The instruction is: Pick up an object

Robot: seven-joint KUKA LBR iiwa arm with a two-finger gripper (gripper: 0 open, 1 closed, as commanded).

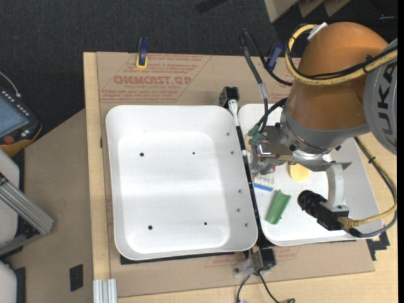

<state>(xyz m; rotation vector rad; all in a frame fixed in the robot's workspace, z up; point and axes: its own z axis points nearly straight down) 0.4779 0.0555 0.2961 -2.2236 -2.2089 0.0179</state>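
1. Two white bins are counted: the left bin [170, 182] at the centre and the right bin [360, 188] at 3 o'clock.
2. One green block [277, 207] is counted, at 4 o'clock in the right bin.
3. One yellow piece [298, 171] is seen there, partly covered by the arm.
4. One small white item with blue marks [263, 182] is counted beside the block.
5. One arm [334, 74] is counted, at 2 o'clock.
6. Two blue clamps [142, 52] are seen at 12 o'clock on one cardboard sheet [189, 74].
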